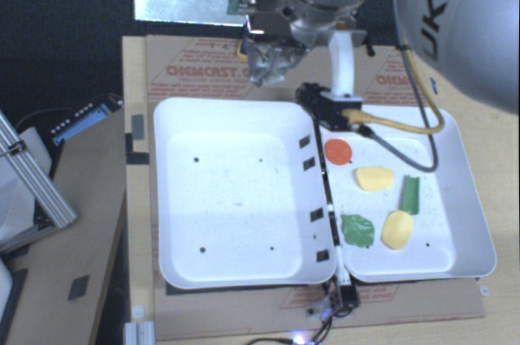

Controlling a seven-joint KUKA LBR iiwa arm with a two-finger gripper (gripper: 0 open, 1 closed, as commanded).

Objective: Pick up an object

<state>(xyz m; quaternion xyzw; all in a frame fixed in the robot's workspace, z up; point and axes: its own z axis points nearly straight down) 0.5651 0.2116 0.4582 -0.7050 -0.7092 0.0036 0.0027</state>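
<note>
five things lie in the right bin (pixel 467 197): orange disc (pixel 338 151), two yellow lumps (pixel 374 178), green stick (pixel 410 195), green leaf (pixel 357 230). claw (pixel 270 63) above the left bin's (pixel 175 197) far edge; its state unclear.

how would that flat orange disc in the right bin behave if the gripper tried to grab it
The orange disc looks thin and lies flat on the right bin, so fingers would probably struggle to get under its edge. It seems light and may slide on the smooth white floor when pushed. Lying flat, it is unlikely to roll.
</note>
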